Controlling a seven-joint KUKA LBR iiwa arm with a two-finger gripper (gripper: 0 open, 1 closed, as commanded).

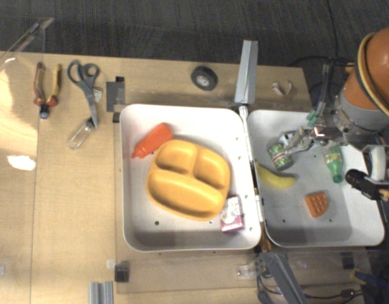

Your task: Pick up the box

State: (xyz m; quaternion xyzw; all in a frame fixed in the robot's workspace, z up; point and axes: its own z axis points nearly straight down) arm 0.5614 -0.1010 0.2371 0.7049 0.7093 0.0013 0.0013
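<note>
Currently, at the moment recorded, the box [232, 215] lay in the lower right corner of the left bin [134, 170], tilted and pressed close to the bin's right wall. It touched or nearly touched the lower right edge of the yellow divided tray [189, 178].

The gripper [306, 136] stood over the upper part of the right bin [365, 230], right of centre in the frame, well apart from the box. You could not tell from the view whether it was open or closed; the metal parts blurred into a crumpled green can [280, 155] just beside it.

To perform the step well, you would have needed to carry the gripper leftward across the divider between the bins and down toward the lower right corner of the left bin. Judging from the layout, a grasp along the axis parallel to the wall offered the most room, since the wall and the tray crowded the other two sides.

Other items in the right bin were a banana [276, 178], a small green bottle [334, 166] and an orange waffle-like piece [316, 204]. An orange carrot-shaped item [151, 140] lay at the upper left of the left bin. Scissors [87, 84] and pliers [45, 87] rested on the table [55, 220] at the upper left.
</note>
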